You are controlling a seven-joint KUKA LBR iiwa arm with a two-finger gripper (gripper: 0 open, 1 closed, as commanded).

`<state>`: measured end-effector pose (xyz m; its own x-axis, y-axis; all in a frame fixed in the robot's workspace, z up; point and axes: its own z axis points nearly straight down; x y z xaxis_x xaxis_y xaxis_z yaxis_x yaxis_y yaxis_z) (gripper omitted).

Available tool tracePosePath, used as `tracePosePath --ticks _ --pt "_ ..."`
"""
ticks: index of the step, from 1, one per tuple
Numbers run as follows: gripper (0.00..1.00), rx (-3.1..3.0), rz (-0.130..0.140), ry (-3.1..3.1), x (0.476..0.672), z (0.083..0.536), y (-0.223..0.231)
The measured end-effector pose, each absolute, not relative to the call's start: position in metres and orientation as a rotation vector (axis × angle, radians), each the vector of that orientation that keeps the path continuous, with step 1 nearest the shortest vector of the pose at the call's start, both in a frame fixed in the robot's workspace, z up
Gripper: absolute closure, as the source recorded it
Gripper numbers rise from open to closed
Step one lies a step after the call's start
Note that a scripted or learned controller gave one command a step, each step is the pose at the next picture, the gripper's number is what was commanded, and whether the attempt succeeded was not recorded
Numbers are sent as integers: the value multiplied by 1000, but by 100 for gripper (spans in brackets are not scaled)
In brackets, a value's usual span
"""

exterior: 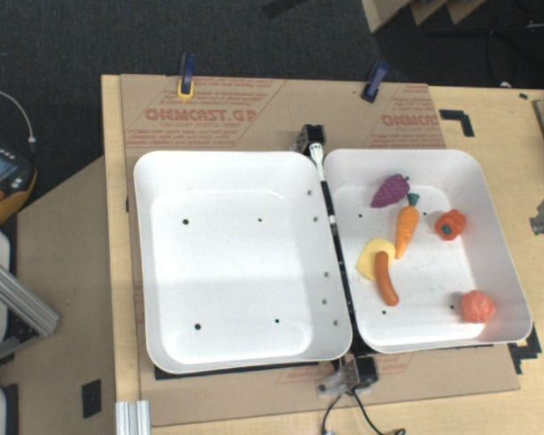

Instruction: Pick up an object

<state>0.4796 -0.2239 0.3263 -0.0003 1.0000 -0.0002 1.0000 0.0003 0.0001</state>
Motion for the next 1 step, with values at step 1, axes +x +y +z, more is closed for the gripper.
tracePosePath --ticks 1 --pt "100 2219 1 2221 480 328 -224"
